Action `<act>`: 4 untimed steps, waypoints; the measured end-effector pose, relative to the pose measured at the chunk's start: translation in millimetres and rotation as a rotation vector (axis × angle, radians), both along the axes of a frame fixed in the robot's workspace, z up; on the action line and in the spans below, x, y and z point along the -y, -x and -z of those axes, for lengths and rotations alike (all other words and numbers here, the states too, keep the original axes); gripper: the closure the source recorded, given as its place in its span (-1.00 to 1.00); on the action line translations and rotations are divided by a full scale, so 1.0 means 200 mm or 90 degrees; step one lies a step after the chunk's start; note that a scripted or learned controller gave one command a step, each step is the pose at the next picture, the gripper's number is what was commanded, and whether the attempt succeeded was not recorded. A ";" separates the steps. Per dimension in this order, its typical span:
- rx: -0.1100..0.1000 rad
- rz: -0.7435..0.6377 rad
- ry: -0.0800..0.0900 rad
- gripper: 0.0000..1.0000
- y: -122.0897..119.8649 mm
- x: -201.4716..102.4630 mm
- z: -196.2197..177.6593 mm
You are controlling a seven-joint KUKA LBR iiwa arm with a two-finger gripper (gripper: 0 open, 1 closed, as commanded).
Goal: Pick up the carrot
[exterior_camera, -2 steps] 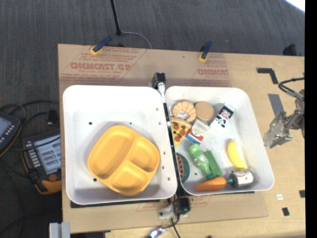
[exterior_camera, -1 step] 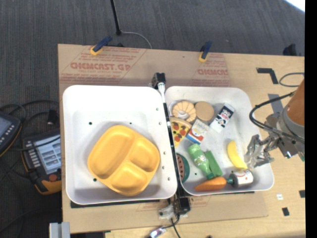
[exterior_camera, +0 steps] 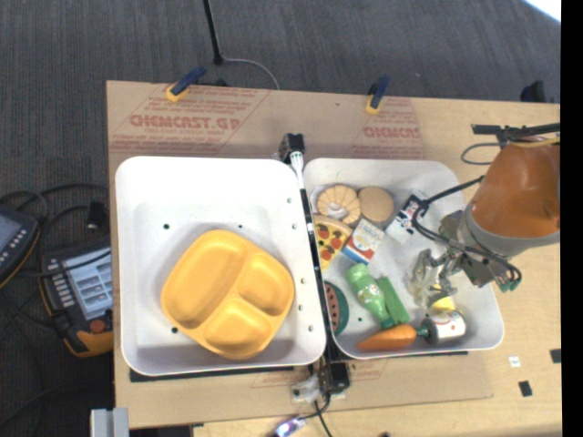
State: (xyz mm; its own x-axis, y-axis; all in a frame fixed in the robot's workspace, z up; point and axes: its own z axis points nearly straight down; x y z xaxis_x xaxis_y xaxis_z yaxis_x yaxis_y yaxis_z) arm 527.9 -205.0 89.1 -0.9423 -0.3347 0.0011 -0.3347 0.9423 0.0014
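Carrot [exterior_camera: 388,339]: orange toy, lying flat along the near wall of the right bin, tip pointing toward the left bin; free of the gripper.
Small can-like item [exterior_camera: 446,326]: yellow, white and dark, touching the carrot's thick end in the near right corner.
Green bottle [exterior_camera: 375,297]: lying on its side just behind the carrot, slanted.
Dark round slice [exterior_camera: 335,308]: green-rimmed, against the near left wall of the right bin.
Right bin [exterior_camera: 474,344]: shallow, white, holding all the small items.
Gripper [exterior_camera: 435,276]: metal claw low over the right half of the right bin, above the can-like item and well to the right of the carrot's middle; nothing visible between its fingers; how far they are spread cannot be told.
Arm [exterior_camera: 517,194]: orange band over a grey wrist, entering from the right.
Pizza slice [exterior_camera: 332,240]: toy, beside the left wall of the right bin.
Round biscuits [exterior_camera: 357,202]: two tan discs at the far side of the right bin.
Yellow plate [exterior_camera: 228,291]: three-section tray, tilted, in the left bin [exterior_camera: 146,189].
Bench [exterior_camera: 182,121]: brown board with clamps at its far edge.
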 end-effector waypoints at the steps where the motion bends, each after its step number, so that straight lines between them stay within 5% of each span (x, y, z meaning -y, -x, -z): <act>1: 0.004 0.068 0.000 1.00 -0.26 -0.26 -0.63; 2: 0.002 0.068 0.000 -1.00 -0.26 -0.26 -0.63; 3: 0.003 0.019 0.001 -1.00 0.00 -0.14 -1.15; 4: 0.003 -0.290 0.000 -1.00 0.11 0.09 -1.42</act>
